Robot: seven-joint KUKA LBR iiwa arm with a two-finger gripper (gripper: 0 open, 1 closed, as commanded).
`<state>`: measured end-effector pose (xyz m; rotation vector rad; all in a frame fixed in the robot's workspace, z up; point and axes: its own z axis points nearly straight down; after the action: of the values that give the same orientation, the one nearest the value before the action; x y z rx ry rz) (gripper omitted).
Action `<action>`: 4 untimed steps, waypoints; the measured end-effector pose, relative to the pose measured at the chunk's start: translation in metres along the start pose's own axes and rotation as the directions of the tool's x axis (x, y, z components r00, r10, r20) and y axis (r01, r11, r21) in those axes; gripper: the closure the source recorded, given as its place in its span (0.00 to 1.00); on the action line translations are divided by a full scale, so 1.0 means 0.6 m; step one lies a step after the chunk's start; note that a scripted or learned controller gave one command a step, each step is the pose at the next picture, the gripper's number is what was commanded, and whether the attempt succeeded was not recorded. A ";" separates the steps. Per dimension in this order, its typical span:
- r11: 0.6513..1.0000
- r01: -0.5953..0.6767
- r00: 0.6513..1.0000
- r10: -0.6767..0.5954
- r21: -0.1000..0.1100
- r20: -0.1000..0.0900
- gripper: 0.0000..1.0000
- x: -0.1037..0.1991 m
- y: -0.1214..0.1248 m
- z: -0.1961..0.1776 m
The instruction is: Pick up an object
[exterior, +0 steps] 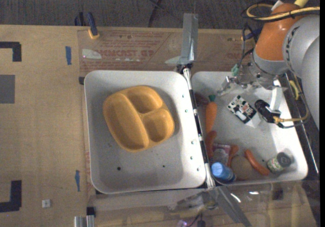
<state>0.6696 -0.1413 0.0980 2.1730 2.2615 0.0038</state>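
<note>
Surface (40,119) carried two shallow white bins side by side. Left bin (99,170) held one item, a yellow divided dish (137,118) with three compartments. It lay open side up, slightly toward 11 o'clock of the bin's centre.

Right bin (277,137) held the loose objects. An orange carrot (210,114) lay lengthwise along the wall at 9 o'clock. A small white-and-black card-like piece (241,108) lay tilted near 12 o'clock. At 7 o'clock sat a blue-capped container (220,170), with a pinkish packet (222,149) just at its 12 o'clock; what the packet was could not be told. An orange sausage-shaped piece (256,163) lay slantwise at 6 o'clock. A small round jar (280,162) stood just beside it at 5 o'clock.

Arm (299,43) reached in from 3 o'clock. The hand (242,81) was over the right bin's 12 o'clock edge, just at 12 o'clock of the card-like piece. Whether the hand was apart or together could not be told. All objects named rested on the bin floors.
</note>
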 end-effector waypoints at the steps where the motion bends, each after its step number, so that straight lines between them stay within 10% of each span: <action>1: 0.980 0.197 0.980 -0.197 0.003 -0.002 0.00 -0.064 -0.122 -0.111; 2: 0.938 0.346 0.938 -0.346 -0.002 0.000 0.00 -0.019 -0.035 0.018; 3: 0.939 0.345 0.939 -0.345 -0.008 0.003 1.00 -0.020 -0.032 -0.001; 4: 0.872 0.489 0.872 -0.489 -0.001 0.001 1.00 -0.082 -0.034 -0.015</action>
<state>0.6513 -0.1915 0.1069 1.5298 2.7361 0.0029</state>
